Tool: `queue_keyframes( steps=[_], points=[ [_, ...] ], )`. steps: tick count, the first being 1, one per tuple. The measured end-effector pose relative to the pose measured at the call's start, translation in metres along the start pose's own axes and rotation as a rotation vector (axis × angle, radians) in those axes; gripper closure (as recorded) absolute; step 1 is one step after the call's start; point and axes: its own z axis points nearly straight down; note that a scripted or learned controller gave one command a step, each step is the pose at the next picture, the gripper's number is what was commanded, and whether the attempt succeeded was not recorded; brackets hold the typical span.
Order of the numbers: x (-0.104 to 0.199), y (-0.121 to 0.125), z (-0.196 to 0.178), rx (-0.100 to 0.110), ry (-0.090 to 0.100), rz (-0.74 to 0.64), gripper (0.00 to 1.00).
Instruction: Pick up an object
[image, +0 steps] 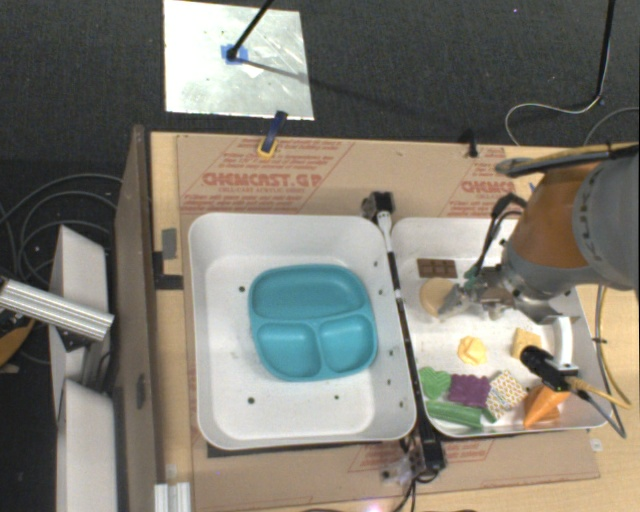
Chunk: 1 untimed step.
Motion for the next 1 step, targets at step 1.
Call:
queue_keyframes(
  steps=[1],
  points=[
    [0.0159,0.0476,0.0136,-0.004,0.0,-0.005,0.0]
  ],
)
